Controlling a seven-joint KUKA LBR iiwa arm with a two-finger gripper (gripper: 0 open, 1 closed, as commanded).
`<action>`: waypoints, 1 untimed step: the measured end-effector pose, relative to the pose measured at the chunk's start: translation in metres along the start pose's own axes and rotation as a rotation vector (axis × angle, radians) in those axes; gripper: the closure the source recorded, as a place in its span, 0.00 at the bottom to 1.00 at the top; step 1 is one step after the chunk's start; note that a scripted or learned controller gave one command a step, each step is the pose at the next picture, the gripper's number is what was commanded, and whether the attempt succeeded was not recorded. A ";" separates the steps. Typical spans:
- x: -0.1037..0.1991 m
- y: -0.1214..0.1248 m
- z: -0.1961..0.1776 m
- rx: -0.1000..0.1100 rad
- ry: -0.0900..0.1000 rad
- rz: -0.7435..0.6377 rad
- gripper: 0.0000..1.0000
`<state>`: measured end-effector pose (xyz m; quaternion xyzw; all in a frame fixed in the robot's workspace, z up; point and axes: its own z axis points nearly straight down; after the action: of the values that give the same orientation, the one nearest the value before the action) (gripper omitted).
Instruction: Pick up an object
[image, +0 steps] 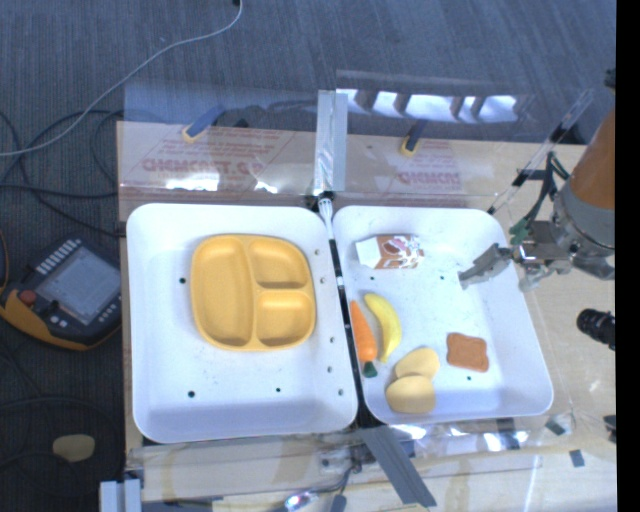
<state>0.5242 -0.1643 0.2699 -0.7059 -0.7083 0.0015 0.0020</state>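
Dark grey carpet with loose cables surrounds the bench, and a pendant lies on the floor at the left. Two white bins sit side by side on the bench. At the middle of the left bin is a yellow tray with three compartments. The right bin carries the loose things: a small carton near its far edge, a carrot along its left wall, a banana just beside the carrot, two pale potatoes touching each other near the front edge, and an orange-brown piece towards the front right corner, apart from the rest. The claw hangs over the bin's right edge, well apart from every item. One grey finger points left over the bin; the rest of it blends into the wrist hardware, so whether it stands wide or narrow cannot be told, and nothing is seen between its fingers. The arm is cut off at the right. Glare on the plastic sheet behind the bins blurs the printing there.
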 end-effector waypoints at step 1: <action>-0.005 -0.023 -0.032 -0.001 0.000 -0.019 0.00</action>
<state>0.5015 -0.1691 0.3020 -0.6991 -0.7150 0.0010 0.0016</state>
